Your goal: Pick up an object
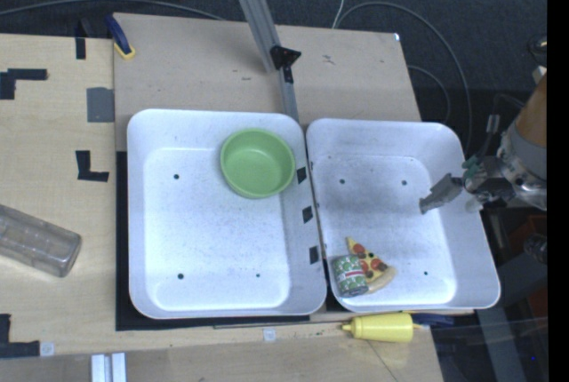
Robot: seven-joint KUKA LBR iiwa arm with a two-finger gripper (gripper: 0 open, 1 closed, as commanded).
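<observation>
Two white bins sit side by side: the left bin [151, 194] holds a green bowl [258, 163] at its one o'clock, the right bin [444, 149] a pizza-slice toy [363, 269] at seven o'clock, while the gripper [440, 194] hovers at three o'clock, fingers unreadable.

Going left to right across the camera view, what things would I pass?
Clear plastic jar lying on the bench → green bowl in the left bin → pizza-slice toy in the right bin → gripper.
</observation>
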